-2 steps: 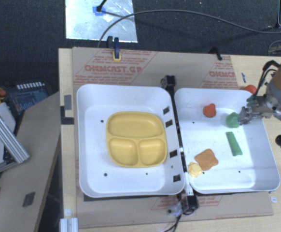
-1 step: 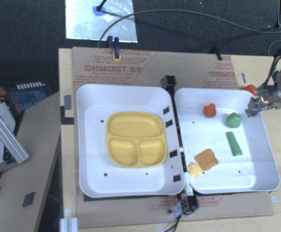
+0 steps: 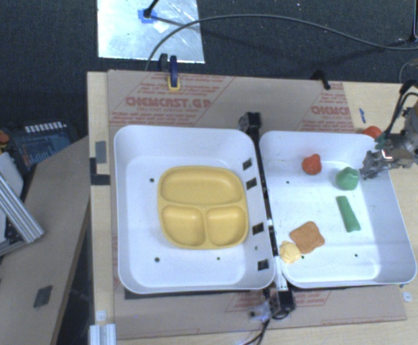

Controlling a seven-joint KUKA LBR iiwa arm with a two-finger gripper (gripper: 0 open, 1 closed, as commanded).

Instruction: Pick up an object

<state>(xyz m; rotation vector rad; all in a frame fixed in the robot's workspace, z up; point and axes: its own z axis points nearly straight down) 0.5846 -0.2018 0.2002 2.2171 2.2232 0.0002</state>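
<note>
**Gripper at right bin edge, nothing seen in hand**

The gripper [image 3: 373, 165] hangs beside the round green piece [image 3: 347, 178] in the right bin [image 3: 396, 264]. Its opening cannot be judged. The piece looks light, smooth and rounded, likely slippery; grip across its middle.

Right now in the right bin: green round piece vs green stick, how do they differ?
The green round piece is compact and blob-like; the green stick is long and narrow. The round piece lies nearer the bin's far right side, just beside the gripper; the stick lies below it in the view, farther from the gripper, angled slightly. Both are green, lie loose on the right bin floor, and neither is gripped.
</note>
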